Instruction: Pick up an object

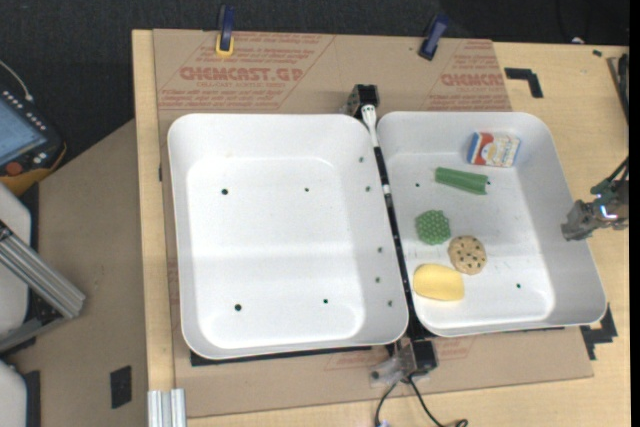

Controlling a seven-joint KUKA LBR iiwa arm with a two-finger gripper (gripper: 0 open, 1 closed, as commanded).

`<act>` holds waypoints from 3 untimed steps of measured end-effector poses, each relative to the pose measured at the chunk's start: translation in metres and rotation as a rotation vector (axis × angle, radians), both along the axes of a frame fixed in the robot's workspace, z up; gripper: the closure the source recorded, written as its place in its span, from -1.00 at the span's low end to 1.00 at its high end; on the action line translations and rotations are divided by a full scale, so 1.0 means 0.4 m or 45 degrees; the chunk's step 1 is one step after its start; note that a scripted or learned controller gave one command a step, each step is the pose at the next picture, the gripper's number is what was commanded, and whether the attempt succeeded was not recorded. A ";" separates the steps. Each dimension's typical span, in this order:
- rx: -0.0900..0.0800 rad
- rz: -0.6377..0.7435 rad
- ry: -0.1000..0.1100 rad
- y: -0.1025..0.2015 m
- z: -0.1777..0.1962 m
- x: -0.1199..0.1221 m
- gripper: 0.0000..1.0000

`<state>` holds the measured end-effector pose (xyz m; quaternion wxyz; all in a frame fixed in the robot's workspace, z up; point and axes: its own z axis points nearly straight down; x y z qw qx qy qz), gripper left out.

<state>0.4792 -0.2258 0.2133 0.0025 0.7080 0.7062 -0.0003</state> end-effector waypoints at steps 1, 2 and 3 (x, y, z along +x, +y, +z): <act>0.011 0.008 0.011 0.114 -0.131 -0.001 1.00; -0.007 0.000 -0.014 -0.004 0.182 0.007 1.00; 0.002 0.008 -0.001 0.057 0.134 0.089 1.00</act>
